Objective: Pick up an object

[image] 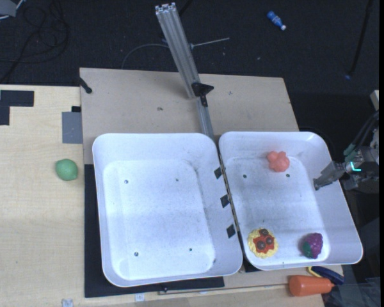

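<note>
Broadly, the wooden bench [32, 235] is taking up the left and middle of the camera view, with a paler board [243, 101] lying across it under the two bins. The left bin [105, 165] is sitting beside the right bin [345, 222], their inner rims touching along a line where small black clips [225, 200] are showing. A long aluminium rail [179, 43] is slanting from the top of the view towards the gap between the bins.

The arm [366, 162] is reaching in from the right edge, and the gripper [324, 181] is hanging over the right rim of the right bin, about halfway down that side, pointing left. It is too dark and too small here to tell whether it is open or closed, and nothing is visibly being held.

Inside the right bin three objects are lying well apart. A pink lumpy toy [278, 160] is resting near the upper middle, left of the gripper and apart from it. A purple grape-like toy [312, 244] is sitting in the lower right corner. A yellow round toy with red spots [263, 242] is sitting in the lower left corner, close to the dividing rims.

Outside the bins, an orange carrot-like toy [309, 285] is lying just below the right bin's lower rim. A green ball [66, 169] is resting on the bench, left of the left bin. A small blue item [276, 20] is lying on the dark floor at the top.
</note>
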